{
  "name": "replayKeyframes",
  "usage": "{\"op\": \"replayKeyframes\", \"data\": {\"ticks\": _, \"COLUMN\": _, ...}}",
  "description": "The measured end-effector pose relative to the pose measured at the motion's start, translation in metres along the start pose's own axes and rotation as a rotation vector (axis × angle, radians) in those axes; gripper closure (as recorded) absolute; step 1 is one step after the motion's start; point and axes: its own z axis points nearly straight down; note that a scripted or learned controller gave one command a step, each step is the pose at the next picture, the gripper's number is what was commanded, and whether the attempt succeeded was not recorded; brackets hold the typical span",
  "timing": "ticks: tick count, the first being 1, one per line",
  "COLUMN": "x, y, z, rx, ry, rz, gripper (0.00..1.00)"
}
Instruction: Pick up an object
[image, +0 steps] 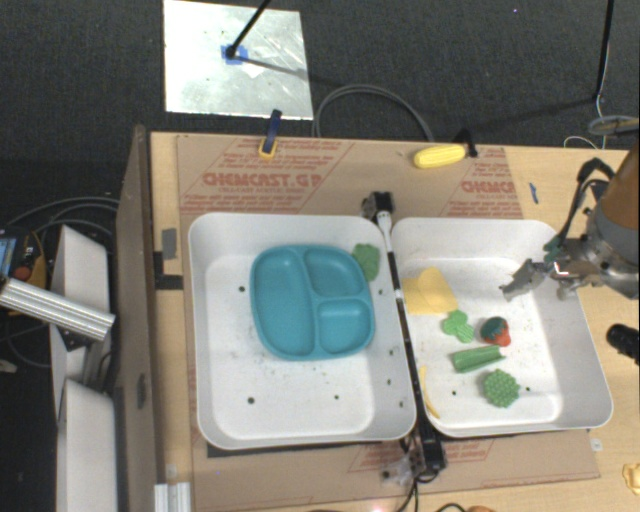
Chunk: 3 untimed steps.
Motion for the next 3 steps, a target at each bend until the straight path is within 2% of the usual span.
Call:
{"op": "replayKeyframes", "data": {"ticks": 1, "x": 0.034, "y": -0.018, "z": 0.12, "rx": 0.013, "ry": 0.005, "rz": 0.0, "gripper": 0.0}}
{"op": "replayKeyframes", "data": {"ticks": 2, "x": 0.055, "y": -0.018, "z": 0.132, "rx": 0.002, "ry": 0.002, "rz": -0.002, "gripper": 0.0}}
{"op": "replayKeyframes", "data": {"ticks": 3, "x": 0.054, "y": -0.017, "z": 0.121, "rx": -0.001, "ry": 0.001, "rz": 0.0, "gripper": 1.0}}
